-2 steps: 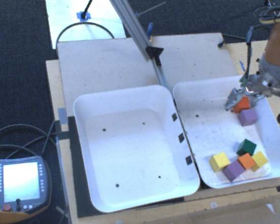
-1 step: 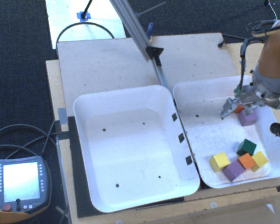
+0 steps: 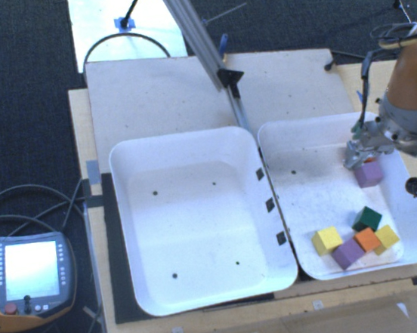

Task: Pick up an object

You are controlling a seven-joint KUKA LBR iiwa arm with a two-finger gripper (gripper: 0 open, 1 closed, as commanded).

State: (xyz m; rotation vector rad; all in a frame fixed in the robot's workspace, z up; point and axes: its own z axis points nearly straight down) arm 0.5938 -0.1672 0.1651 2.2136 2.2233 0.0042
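Observation:
My gripper [image 3: 361, 154] hangs over the far right part of the right bin [image 3: 298, 150], on the grey arm with its orange band [image 3: 413, 74]. A light purple block [image 3: 369, 173] sits directly under the gripper, touching or nearly touching its tip; the view does not show whether it is gripped. A cluster of blocks lies near the bin's front right corner: a yellow block [image 3: 326, 240], a darker purple block [image 3: 348, 252], an orange block [image 3: 367, 239], a green block [image 3: 367, 219] and a second yellow block [image 3: 386, 238].
The left bin [image 3: 192, 217] stands beside the right one, its rim touching. A slanted metal pole [image 3: 199, 34] runs down to the bins' shared back edge. A teach pendant [image 3: 25, 281] with cables lies on the floor at left.

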